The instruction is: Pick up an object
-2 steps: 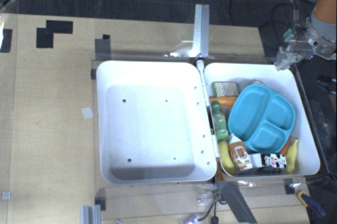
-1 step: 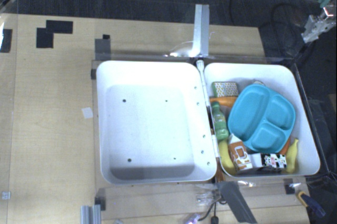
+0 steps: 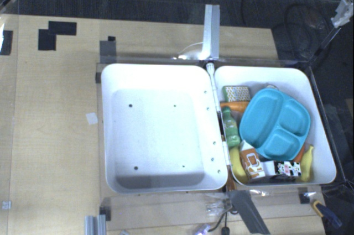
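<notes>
Whether the pincer is apart or together cannot be told, so no grasp can be assumed, and the pick is judged not yet begun.

Everything that could be picked is crowded into the right bin [image 3: 325, 118]. A blue divided plate [image 3: 279, 122] lies tilted on top of the heap and covers most of it. Along the bin's left wall a green bottle [image 3: 230, 129] is wedged, with a banana [image 3: 236, 165] below it and an orange carton [image 3: 252, 165] just beside that. A patterned box [image 3: 236, 92] is seen in the upper left corner, and a small black-and-white packet [image 3: 287, 169] is tucked under the plate's lower edge.

Several failures can be expected from this layout. The plate is broad and shallow, so its rim would probably be slipped off unless it is taken squarely. Being propped on other things, it may also be tipped or slid by a descent that lands off centre. The bottle is round, smooth and pressed to the wall, so one side of a grasp may be blocked by the wall, or the bottle may be rolled away. Where things touch, two may be caught together, or a neighbour may be shoved aside and nothing lifted.

The left bin [image 3: 155, 134] beside it offers nothing to be taken, and the tabletop [image 3: 50, 129] around both bins carries no target either.
</notes>
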Available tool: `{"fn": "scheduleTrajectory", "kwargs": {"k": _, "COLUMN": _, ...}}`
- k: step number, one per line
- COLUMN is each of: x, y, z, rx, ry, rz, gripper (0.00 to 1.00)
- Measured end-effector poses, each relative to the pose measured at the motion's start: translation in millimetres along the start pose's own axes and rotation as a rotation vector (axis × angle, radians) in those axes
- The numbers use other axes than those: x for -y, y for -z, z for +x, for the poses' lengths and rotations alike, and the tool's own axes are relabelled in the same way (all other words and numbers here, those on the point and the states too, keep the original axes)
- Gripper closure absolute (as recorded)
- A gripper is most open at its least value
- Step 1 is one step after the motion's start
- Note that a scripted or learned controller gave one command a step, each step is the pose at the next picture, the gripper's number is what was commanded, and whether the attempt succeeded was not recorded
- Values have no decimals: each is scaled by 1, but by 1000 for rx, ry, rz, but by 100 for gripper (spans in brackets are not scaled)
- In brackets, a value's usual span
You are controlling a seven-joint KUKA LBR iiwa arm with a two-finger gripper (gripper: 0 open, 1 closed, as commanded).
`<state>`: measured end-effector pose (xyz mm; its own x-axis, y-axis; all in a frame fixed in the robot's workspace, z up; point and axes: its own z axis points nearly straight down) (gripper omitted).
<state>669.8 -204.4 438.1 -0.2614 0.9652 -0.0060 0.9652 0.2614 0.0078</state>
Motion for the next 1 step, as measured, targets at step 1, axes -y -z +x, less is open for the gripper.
{"fn": "scheduleTrajectory", "kwargs": {"k": 1, "x": 0, "y": -1, "z": 0, "rx": -1, "ry": 32, "rz": 1, "gripper": 100}}
